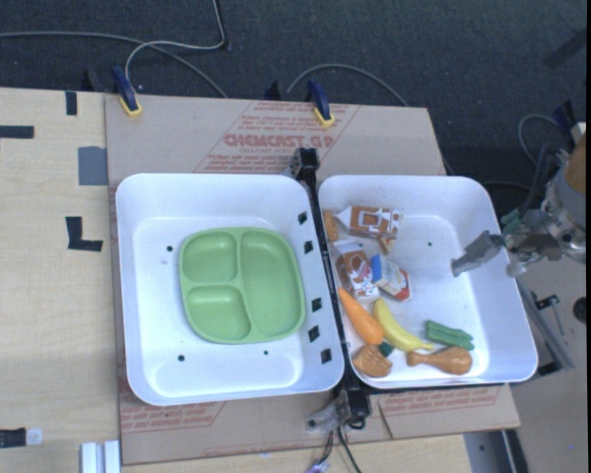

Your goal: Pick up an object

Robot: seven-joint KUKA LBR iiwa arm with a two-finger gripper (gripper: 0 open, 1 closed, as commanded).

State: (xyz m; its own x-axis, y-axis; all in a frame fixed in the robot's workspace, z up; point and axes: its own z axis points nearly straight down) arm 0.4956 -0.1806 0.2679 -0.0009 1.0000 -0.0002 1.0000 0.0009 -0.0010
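Gripper (476, 253) of mine sits over the right edge of the right bin (473, 200), reaching in from the right, grey tip pointing left and slightly down toward the bin floor. Can't tell its state from this angle, nothing visibly grasped.

Objects all lie in the left and lower part of the right bin, apart from my gripper. Small brown-and-white carton (373, 222) near the top left. Below it a red-and-white packet (358, 269) with another red-white piece (394, 283) just beside it. Orange carrot (359, 316) runs diagonally along the left wall. Yellow banana (401, 329) lies just right of the carrot, touching or nearly so. Green pepper-like thing (447, 333) right of the banana. Brown drumstick (441, 360) along the bottom edge, brown round piece (372, 364) at the bottom left corner.

Left bin (143, 264) holds a green divided plate (241, 285), three compartments, lying flat near the middle.

Both bins rest on a cardboard sheet (266, 136) clamped at the top by two yellow-blue clamps (128, 97).
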